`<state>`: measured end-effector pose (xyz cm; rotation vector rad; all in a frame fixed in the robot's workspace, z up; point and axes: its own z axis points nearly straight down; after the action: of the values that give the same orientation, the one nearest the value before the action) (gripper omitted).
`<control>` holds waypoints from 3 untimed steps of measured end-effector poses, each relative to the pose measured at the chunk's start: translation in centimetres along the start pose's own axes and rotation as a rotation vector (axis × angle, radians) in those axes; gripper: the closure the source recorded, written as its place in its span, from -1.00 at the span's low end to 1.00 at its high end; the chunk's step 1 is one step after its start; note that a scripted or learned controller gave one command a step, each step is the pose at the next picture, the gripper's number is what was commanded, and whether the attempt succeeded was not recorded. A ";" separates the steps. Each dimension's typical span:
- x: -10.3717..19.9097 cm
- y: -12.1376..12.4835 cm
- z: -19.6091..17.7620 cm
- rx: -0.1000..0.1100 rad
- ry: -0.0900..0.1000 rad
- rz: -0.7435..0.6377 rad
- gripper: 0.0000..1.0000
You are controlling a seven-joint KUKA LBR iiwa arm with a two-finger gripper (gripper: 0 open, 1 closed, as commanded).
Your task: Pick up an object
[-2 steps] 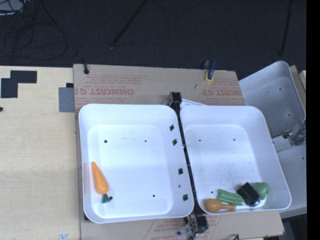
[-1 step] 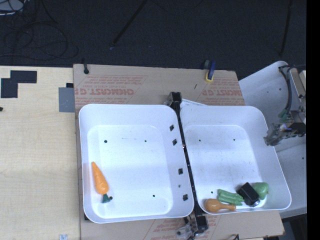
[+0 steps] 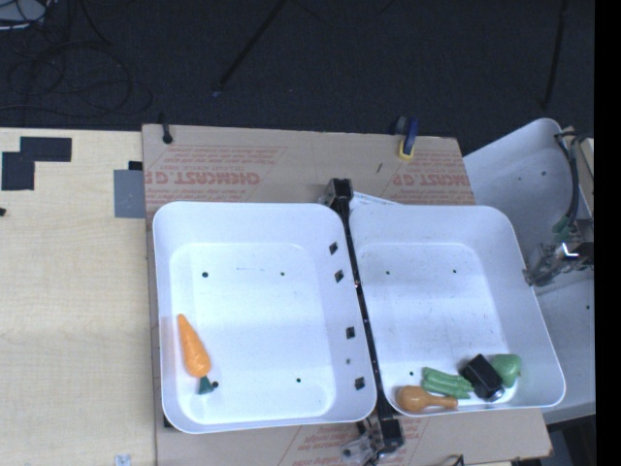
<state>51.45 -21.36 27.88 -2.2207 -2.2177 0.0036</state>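
My gripper (image 3: 555, 260) sits at 3 o'clock (can't tell how wide), probably parked so the carrot (image 3: 193, 347) at 7 and the toy pile (image 3: 448, 383) at 5 stay visible.

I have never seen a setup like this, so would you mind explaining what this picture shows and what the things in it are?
This is one fixed camera looking down at a slant on a bench. Two shallow white bins sit side by side: the left bin and the right bin. In the left bin lies a toy carrot near the front left corner. In the right bin's front right corner sit an orange pear-shaped toy, a green pod-like toy, a black block and a green rounded toy. At the right edge, metal parts are too unclear to identify. Nothing is visibly held.
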 end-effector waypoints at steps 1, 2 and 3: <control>2.6 -1.6 -6.0 -0.006 -0.001 -0.004 1.00; 0.5 -4.0 -9.8 -0.006 -0.003 0.001 1.00; 0.3 -1.0 -2.3 0.004 0.001 -0.001 1.00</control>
<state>50.47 -21.04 30.13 -2.2166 -2.2166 0.0060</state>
